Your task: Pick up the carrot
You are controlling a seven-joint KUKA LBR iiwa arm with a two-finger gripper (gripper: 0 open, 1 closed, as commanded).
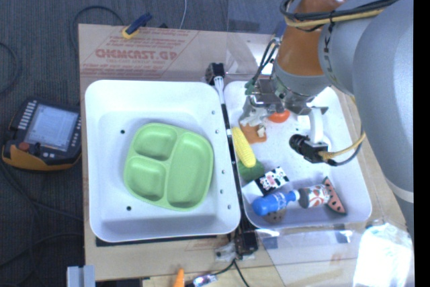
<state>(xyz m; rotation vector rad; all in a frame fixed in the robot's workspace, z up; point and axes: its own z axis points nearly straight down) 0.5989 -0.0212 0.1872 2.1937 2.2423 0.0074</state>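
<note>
1. Bench layout. Two white bins sit side by side on a cardboard sheet (134, 54). The left bin (101, 104) holds a green divided plate (168, 165), lying flat near the bin's middle. The right bin (349, 144) holds all the loose items.

2. Arm. The arm (383, 57) reaches in from the right and hangs over the far half of the right bin. The pincer (255, 119) is low, close to the wall shared by the two bins.

3. Pincer state. From here it cannot be told whether the pincer is wide or narrow, or whether it grips anything; the wrist covers it.

4. Carrot. The carrot (258, 134) shows as an orange piece on the floor of the right bin, just below the pincer tip and just right of the corn (243, 148). An orange-red patch (279, 116) shows beside the wrist; it cannot be told whether this belongs to the carrot.

5. Other items, right bin.
- The corn lies along the shared wall, over a green item (252, 173).
- A black-and-white block (272, 179) lies near the bin's middle.
- A blue bottle (275, 201) lies on its side at the near end.
- A red wedge (324, 197) lies just right of the bottle.

6. Floor. A handheld control unit (44, 134) rests left of the bench.
</note>
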